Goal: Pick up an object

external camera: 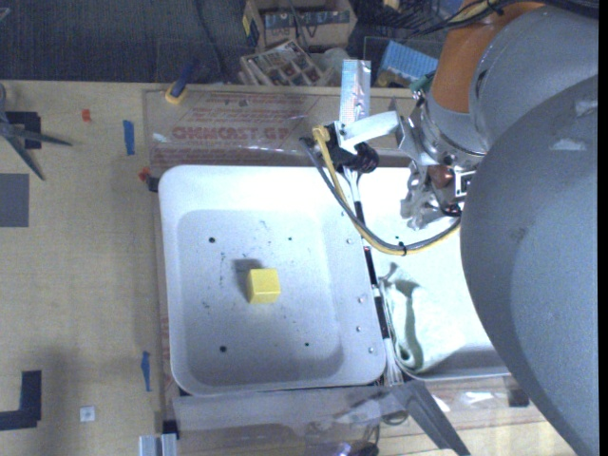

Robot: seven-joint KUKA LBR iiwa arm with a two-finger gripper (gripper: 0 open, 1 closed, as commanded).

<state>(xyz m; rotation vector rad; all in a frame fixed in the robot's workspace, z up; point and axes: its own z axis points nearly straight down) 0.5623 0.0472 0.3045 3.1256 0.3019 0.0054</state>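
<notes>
Grey arm [541, 236] in from right, orange band, gripper [429, 202] pointing down

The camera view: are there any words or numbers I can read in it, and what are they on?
Red letters run along the clear sheet behind the left bin, but they are too blurred to read.
The boxes on the floor beyond the bench show no print sharp enough to read.
The yellow block in the left bin has no writing on the faces that show.

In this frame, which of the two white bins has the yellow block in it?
The left bin holds the yellow block, near the middle of its floor. The right bin lies largely under the grey arm.
</notes>
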